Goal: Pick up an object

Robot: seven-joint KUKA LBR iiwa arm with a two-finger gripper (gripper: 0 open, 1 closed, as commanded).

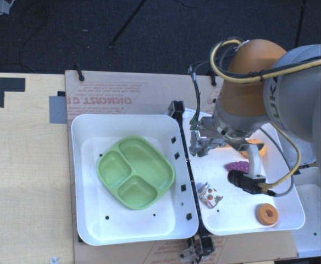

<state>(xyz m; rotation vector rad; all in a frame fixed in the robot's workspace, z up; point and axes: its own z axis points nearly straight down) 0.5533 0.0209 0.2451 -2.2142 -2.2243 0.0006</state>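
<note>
A pale bench carries two white bins: the left bin holds a green divided plate, the right bin the small things. The gripper hangs over the right bin's far left part, beside the dividing wall; its opening cannot be told, and nothing shows in its hold. The likeliest pick, a small red-and-white item, lies just nearward of it, a purple piece to its right, a brown ring beyond

Part. KUKA lettering on arm
</note>
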